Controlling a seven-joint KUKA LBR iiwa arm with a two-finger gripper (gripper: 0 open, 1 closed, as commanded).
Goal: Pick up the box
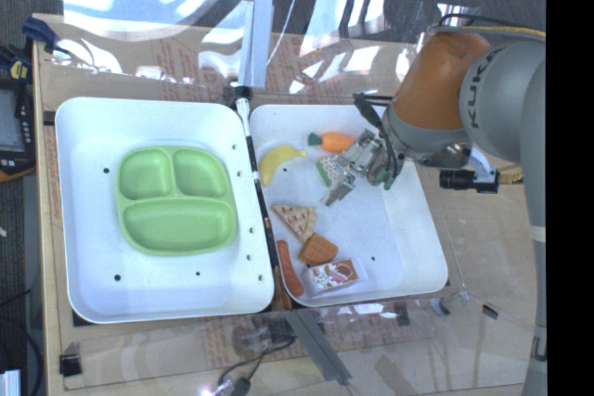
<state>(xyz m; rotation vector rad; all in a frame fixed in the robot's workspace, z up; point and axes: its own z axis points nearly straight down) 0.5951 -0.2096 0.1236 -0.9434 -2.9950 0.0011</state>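
- Left bin: shallow and white, holding a green divided plate with three compartments, two small ones on the far side and one long one on the near side.
- Right bin: shallow and white, touching the left bin along their shared edge, and holding several toy foods.
- Far part of the right bin: a banana towards the left and a carrot just right of it.
- Middle and near part of the right bin: a sandwich wedge, a brown bread piece just near of it, and a red sausage along the left wall.
- Box: small, printed in red and white, lying flat at the near edge of the right bin, just right of the sausage and well apart from the gripper.
- Gripper: hanging over the far middle of the right bin; whether its fingers are spread or closed cannot be told. A small green-and-white item lies by it.
- Arm: grey with an orange band, entering from the right.
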